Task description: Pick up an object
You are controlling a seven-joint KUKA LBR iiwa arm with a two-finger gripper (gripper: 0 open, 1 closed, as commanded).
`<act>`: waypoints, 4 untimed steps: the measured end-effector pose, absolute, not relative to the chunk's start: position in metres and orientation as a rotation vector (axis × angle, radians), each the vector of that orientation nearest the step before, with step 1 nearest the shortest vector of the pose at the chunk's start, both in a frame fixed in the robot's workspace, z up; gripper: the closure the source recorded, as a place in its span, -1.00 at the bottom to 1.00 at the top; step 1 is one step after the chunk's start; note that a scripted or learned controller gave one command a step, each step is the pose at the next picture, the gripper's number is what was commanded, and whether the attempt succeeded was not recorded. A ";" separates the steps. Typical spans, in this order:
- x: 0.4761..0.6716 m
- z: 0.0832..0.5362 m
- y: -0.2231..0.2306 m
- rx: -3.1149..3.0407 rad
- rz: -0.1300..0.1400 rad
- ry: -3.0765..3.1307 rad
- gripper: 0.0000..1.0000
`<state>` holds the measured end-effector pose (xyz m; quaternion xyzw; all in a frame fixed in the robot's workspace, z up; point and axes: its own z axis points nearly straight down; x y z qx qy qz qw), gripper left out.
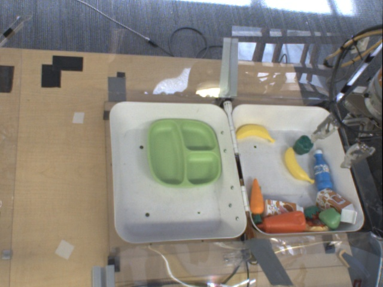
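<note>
Nearest the lens, along the near wall of the right bin (281, 115), toys crowd together: an orange carrot (257, 197), a red pepper-like piece (283, 222), a small carton (281, 207), a green block (330, 218) and a brown box (334, 200). Beyond them lie a blue bottle (322, 170), a yellow banana (296, 165), a second banana (254, 133) by the dividing wall, and a dark green piece (303, 144). From the right edge the hand (339, 140) sits over the bin's far right side, just beside that dark green piece, its two fingers spread with nothing between them. That piece seems the likely target; it looks like light, stiff plastic, probably smooth enough to slip, so a hold across its widest middle should suit. On the worktop (48, 172), the left bin (125, 208) carries a green divided plate (183, 152).
</note>
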<state>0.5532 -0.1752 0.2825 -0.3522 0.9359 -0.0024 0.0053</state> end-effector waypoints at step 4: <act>0.499 0.093 -0.116 -1.971 -0.045 2.406 -1.00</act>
